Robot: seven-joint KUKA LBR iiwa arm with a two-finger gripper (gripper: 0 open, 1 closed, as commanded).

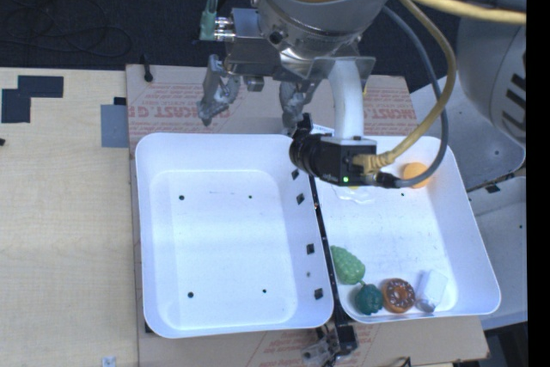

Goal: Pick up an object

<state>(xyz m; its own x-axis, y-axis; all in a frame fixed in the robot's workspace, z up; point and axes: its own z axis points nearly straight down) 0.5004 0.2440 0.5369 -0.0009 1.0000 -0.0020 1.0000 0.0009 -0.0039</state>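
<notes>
I see the gripper at upper centre of frame, above the bins' far edge, fingers spread wide w/ nothing between them. Objs sit in right bin: green piece, teal ball, donut, white block at lower right; orange obj near top.

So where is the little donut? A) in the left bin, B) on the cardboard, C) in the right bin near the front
C: the donut lies in the right bin, at its near edge beside a dark teal object.
</notes>
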